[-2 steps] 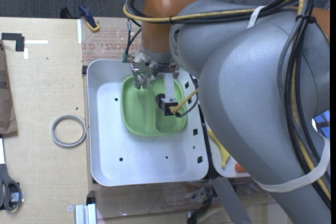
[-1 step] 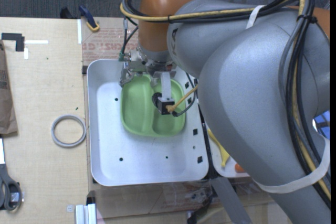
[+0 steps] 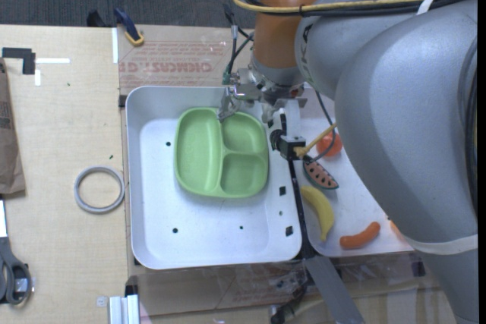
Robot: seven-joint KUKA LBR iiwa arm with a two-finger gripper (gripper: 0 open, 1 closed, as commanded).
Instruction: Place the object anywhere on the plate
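My gripper (image 3: 247, 104): above green plate (image 3: 222, 153) far edge, finger state cannot tell | nothing seen held | plate directly beneath, in left bin (image 3: 152, 239).

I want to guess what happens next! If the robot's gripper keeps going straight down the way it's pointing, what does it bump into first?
Probably the green plate, near its top rim. The gripper hangs right over that edge, so it could instead meet the white bin just beside the plate; depth is hard to judge here.

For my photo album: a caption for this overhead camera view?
Grey arm's gripper over a green divided plate; toy banana waits nearby.
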